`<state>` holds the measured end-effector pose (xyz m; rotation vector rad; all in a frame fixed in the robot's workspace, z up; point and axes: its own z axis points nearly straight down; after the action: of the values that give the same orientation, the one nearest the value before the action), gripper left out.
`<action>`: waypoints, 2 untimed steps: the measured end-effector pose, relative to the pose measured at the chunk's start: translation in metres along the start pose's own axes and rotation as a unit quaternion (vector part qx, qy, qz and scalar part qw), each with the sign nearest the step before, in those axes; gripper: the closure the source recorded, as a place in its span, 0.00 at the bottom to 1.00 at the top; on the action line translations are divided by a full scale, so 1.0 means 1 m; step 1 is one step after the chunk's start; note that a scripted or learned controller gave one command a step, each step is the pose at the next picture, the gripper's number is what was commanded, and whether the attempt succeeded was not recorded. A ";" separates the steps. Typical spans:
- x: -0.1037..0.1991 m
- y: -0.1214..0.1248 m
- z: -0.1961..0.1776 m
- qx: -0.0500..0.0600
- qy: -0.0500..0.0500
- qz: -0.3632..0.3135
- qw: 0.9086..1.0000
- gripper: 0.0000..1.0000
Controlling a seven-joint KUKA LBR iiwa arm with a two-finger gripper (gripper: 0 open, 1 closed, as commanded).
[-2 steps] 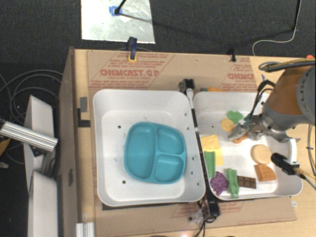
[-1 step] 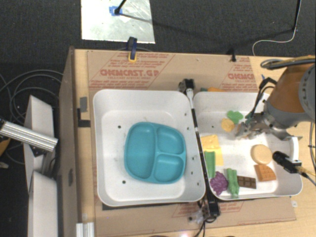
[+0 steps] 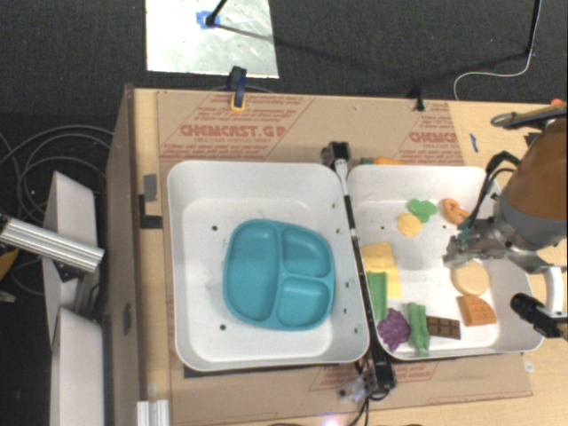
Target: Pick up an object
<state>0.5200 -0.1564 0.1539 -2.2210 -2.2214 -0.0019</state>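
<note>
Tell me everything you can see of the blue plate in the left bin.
The blue plate is a teal, plastic-looking divided tray with rounded corners and three compartments: one long one on the left, two smaller on the right. It lies flat, slightly rotated, near the middle of the left bin, touching just the bin floor. Its compartments hold nothing.

Left print: the brown protective sheet (image 3: 302,122) on the worktop bore "CHEMCAST. GP" in red capitals, above the left bin's (image 3: 191,185) far rim.
Right print: the same red word, "CHEMC…", stood again on that sheet above the right bin (image 3: 399,174); its end ran out of reading near the arm.
Smaller print: fainter red lines slanted around both words, too small to read.
Elsewhere: no other letters, numbers or signs were legible.
</note>
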 end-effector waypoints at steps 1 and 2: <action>0.000 0.002 0.003 0.000 0.000 -0.001 1.000 0.00; -0.033 0.082 0.072 -0.004 -0.002 -0.003 1.000 0.00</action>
<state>0.6024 -0.1898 0.0824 -2.2195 -2.2338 -0.0058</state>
